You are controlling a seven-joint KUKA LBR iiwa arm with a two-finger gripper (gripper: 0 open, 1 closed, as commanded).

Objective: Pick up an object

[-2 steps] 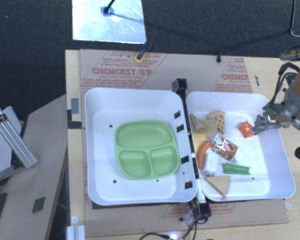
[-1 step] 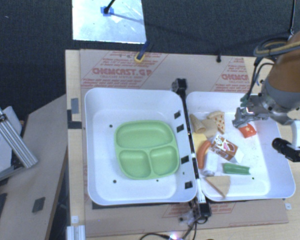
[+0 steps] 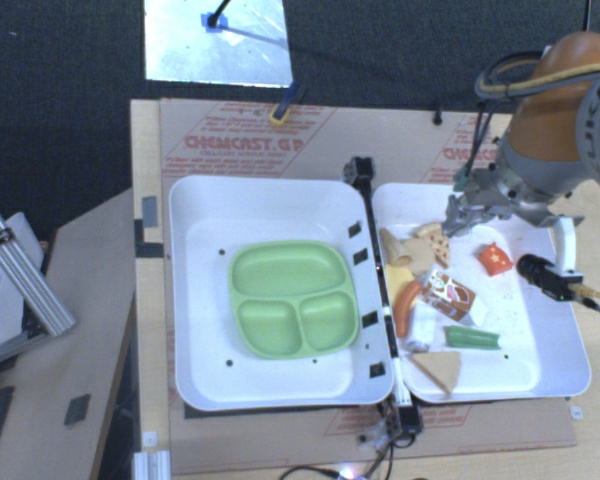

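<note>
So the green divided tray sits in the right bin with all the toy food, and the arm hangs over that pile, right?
Not quite. The camera view shows the green divided tray alone in the left bin; the toy food lies in the right bin. The arm's end effector does hang over that pile.

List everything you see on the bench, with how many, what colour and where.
Bins: two, white, side by side.
Divided tray: one, green, left bin.
Hot dog: one, orange-red, right bin by the divider.
Small carton: one, white and brown, right bin middle.
Red piece: one, right bin, right side.
Green piece: one, right bin front.
Tan wedge: one, right bin front.
Arm: one, grey and orange, claw over right bin's back.
</note>
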